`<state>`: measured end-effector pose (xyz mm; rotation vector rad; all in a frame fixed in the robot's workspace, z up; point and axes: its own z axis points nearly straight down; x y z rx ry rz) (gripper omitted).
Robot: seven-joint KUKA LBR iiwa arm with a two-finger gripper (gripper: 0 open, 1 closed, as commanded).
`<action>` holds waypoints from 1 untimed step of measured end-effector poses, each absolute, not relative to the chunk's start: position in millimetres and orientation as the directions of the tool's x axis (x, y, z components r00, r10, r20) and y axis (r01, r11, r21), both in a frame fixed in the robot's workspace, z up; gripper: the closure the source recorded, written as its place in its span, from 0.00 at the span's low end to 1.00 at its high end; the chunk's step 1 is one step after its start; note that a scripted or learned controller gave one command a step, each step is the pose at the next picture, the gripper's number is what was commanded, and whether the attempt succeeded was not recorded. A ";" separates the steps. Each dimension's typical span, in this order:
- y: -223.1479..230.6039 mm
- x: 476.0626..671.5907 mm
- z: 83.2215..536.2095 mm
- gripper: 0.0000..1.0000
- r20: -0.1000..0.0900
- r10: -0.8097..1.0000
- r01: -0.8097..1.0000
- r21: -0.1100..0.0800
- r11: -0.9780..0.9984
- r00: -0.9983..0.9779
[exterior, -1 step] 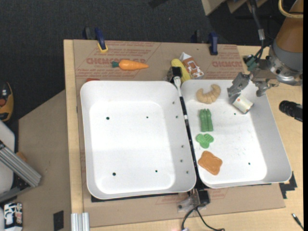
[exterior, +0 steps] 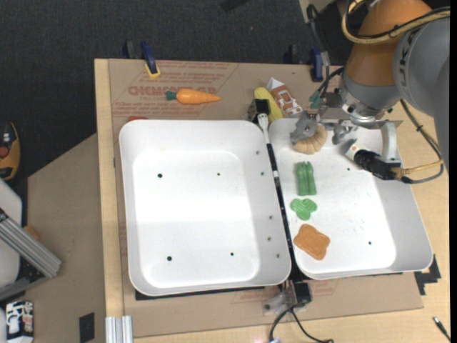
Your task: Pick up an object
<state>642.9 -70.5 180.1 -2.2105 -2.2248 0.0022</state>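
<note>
- Two shallow white bins are sitting side by side on the cardboard-covered bench (exterior: 107, 191); you are looking down on the left bin (exterior: 143, 184) and the right bin (exterior: 385, 227) at a slant.
- Your arm (exterior: 400, 41) is reaching in from the right, and its gripper (exterior: 308, 128) is hanging over the far left corner of the right bin.
- You cannot tell whether the claw is spread or pinching; it is sitting right over a beige ridged pastry-like toy (exterior: 310, 143).
- Nearer to you in that bin, a green ridged bar (exterior: 305, 178), a green leafy piece (exterior: 304, 208) and an orange wedge (exterior: 312, 241) are lying in a row.
- Beyond the bins, a toy carrot (exterior: 191, 96) and a yellow and brown packet cluster (exterior: 275, 101) are resting on the cardboard.
</note>
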 end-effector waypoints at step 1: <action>-74.7 642.7 196.1 1.00 0.000 1.000 1.000 0.002 0.001 -0.001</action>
